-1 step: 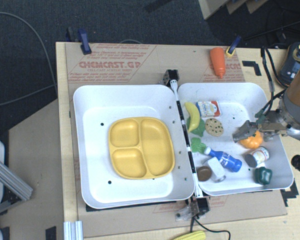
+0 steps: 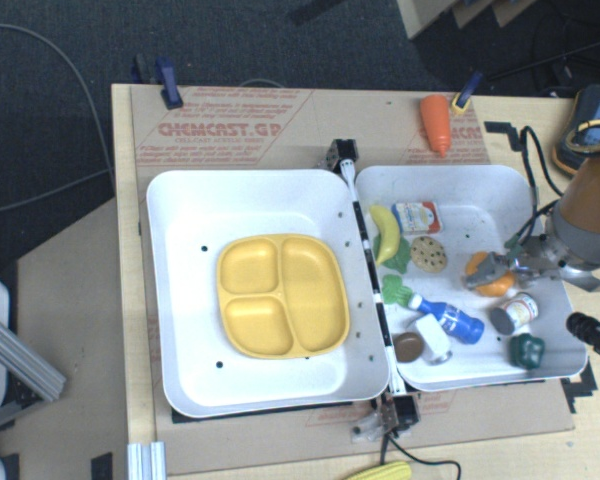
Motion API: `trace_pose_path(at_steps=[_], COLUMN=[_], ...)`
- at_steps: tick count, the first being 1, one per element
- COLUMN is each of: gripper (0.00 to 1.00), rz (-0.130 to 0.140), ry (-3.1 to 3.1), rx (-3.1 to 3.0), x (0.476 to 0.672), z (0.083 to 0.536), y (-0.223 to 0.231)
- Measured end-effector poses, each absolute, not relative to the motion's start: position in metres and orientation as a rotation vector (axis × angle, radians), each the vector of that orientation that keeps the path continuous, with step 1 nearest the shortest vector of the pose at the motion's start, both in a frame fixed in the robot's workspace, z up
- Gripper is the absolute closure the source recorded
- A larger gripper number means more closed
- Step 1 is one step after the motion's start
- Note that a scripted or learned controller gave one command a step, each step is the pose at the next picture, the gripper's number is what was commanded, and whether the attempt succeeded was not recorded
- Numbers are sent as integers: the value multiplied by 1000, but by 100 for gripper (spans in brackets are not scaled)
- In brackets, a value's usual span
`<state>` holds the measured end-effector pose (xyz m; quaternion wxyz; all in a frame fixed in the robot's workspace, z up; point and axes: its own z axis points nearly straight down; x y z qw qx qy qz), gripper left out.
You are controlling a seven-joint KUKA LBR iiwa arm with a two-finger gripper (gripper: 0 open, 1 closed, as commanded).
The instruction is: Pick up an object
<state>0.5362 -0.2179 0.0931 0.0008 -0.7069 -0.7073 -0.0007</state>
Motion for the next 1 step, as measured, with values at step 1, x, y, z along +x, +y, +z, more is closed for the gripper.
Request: trace_pose_path(at_steps=[1], gripper=[0], rz=[-1], ry=[-2224], rx=[-2220], x=[564], z=[85], y=[-186])
